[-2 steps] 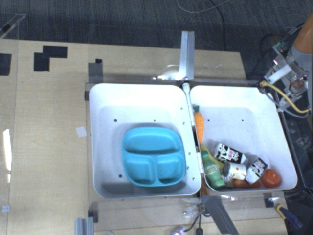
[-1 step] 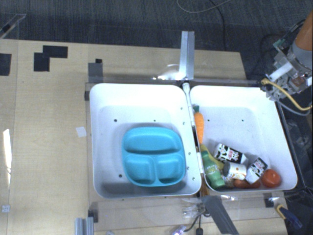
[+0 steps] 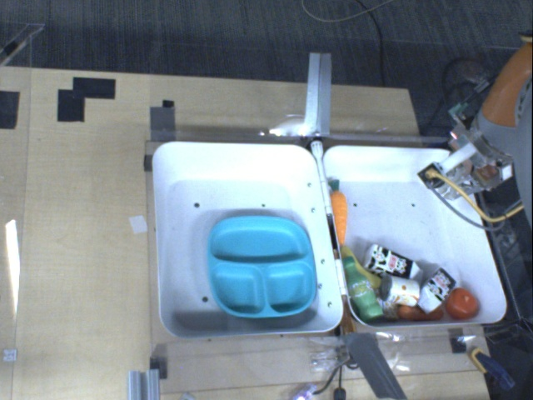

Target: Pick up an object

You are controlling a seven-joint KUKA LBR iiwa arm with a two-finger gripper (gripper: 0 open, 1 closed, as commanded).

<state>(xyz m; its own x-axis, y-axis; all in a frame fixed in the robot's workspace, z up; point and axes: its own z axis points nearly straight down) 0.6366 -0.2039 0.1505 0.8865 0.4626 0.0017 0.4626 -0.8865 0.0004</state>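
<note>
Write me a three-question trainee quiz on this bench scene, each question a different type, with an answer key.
1. True or false: the blue divided tray lies in the right bin.
2. Multiple choice: where does the carrot lie? A) along the right bin's left wall B) on the tray C) outside both bins
3. Fill in: the tomato sits in the right bin's near-____ corner.

Key
1. False; it lies in the left bin.
2. A
3. right

Bright, even overhead light, soft shadows, slight glare on the white bins [image 3: 241, 161], perhaps mild blur.
</note>
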